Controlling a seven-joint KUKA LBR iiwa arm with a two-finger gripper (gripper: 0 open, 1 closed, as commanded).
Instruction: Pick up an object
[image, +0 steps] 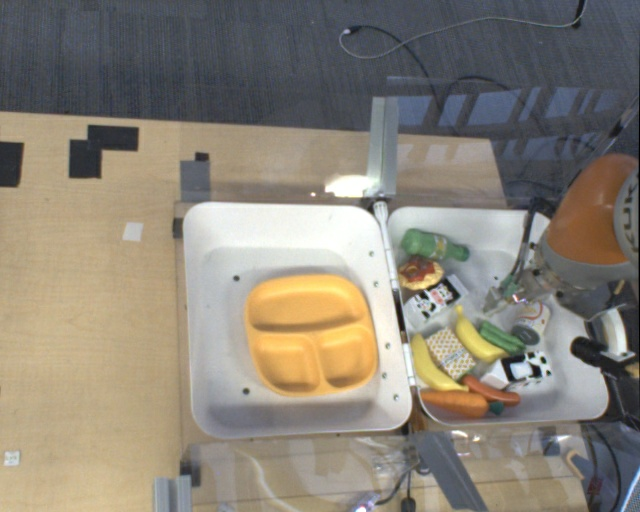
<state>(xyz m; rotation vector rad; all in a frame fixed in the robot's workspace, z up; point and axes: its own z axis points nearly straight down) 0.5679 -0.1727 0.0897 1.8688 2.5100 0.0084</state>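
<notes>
gripper – over right bin | jaws: cannot tell | banana – just below-left

- Floor: dark grey carpet with a fine ribbed texture, across the top of the view.
- Cable: thin, black, looping over the carpet.
- Bench top: light wood, matte.
- Black square markings: near the bench's far left edge.
- Metal brackets: grey, at the bins' edges.
</notes>
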